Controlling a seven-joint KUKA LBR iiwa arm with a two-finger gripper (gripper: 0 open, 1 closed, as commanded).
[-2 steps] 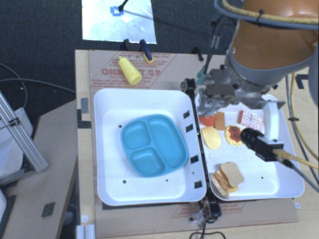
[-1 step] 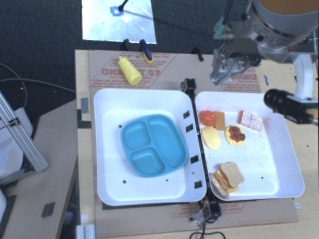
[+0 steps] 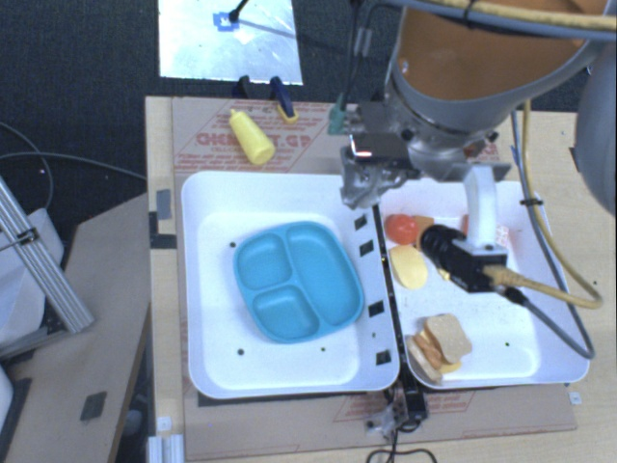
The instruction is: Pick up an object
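**Gripper at the far end of the divide between the bins, nothing seen in its grasp**

From the camera above the table (image 3: 551,152), the grey and orange arm (image 3: 482,46) comes in from the upper right and covers the far part of the right bin (image 3: 549,331). The gripper (image 3: 359,193) hangs over the far end of the strip where the two white bins meet, at the far right corner of the left bin (image 3: 212,355). Whether it is open or closed cannot be told from this angle, and no object can be seen in it.

The things on offer lie apart from it. A blue divided plate (image 3: 297,280) sits flat in the middle of the left bin, turned at a slant, with its three compartments facing up. In the right bin, a red-orange piece (image 3: 402,228) lies close to the divide, just beside and below the gripper. A pale yellow piece (image 3: 410,267) lies right next to it on the near side. A toy sandwich (image 3: 440,345) of tan slices rests in the near left corner of that bin.

Outside the bins, a yellow bottle (image 3: 251,137) lies on its side on the cardboard sheet (image 3: 198,135) beyond the left bin. Two blue clamps (image 3: 282,99) sit at the far edge of that sheet.
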